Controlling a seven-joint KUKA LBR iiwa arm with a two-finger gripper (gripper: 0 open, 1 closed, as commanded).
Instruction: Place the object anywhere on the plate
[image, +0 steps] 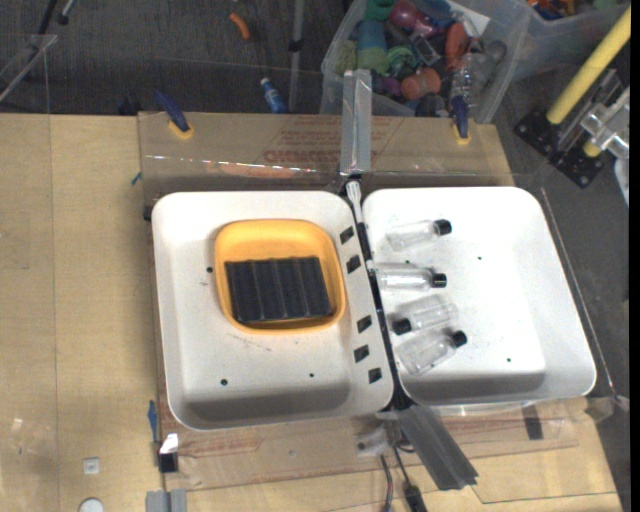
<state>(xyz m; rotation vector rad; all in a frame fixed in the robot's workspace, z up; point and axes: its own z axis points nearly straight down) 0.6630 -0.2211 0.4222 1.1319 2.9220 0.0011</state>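
On the worktop (70, 300) sit two white bins side by side, split by a divider (362, 290). The left bin (180, 350) holds an orange plate (232, 240), and on it lies a dark ribbed slab (278, 290), resting flat within the plate's rim. Just across the divider from the plate, the right bin (520, 300) holds four clear vials with black caps (418, 233), all lying on their sides in a loose column close to the divider.

Judging by how things lie, the placing looks done if the slab is the object meant (the task sentence does not name it). Otherwise the step in hand is still the pick: the next move would call for reaching to a vial and lifting it over the divider onto the plate. I cannot tell the claw's state.
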